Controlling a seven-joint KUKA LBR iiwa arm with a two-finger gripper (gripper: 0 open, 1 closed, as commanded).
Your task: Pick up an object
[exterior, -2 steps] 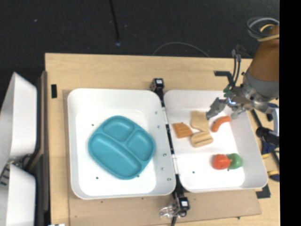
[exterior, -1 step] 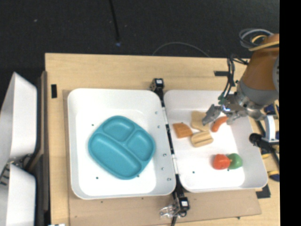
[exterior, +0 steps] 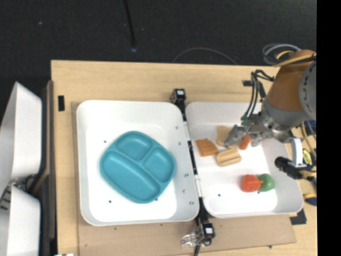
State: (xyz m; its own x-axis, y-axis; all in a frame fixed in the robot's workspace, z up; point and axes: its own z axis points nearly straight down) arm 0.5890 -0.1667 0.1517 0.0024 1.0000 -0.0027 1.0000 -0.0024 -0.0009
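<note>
Two white bins sit side by side on the bench; the gripper (exterior: pixel 238 138) is low in the right bin (exterior: pixel 282 204), and the grey arm (exterior: pixel 285 97) with its orange band goes up and away behind it. I cannot tell how the gripper is set, because it is small and dark from up here; a little orange-red bit (exterior: pixel 244 142) shows right at its tip, but I cannot tell if it is being held or is just lying there.

Just below the gripper lies a tan block (exterior: pixel 228 157); a little out past its tip lies a brown block (exterior: pixel 206 146), and the two almost touch. Farther below sit a red ball (exterior: pixel 250 183) and a green ball (exterior: pixel 266 182), pressed together. Far out past the gripper, in the left bin (exterior: pixel 88 209), lies a blue plate (exterior: pixel 137 166) with three parts.

I think the step now is to close on something and lift it. To do it well, the gripper should get right over one thing, go straight down, and squeeze its narrow sides; it should lift slowly so nothing slips; the tan block looks like the easiest pick, being so near.
</note>
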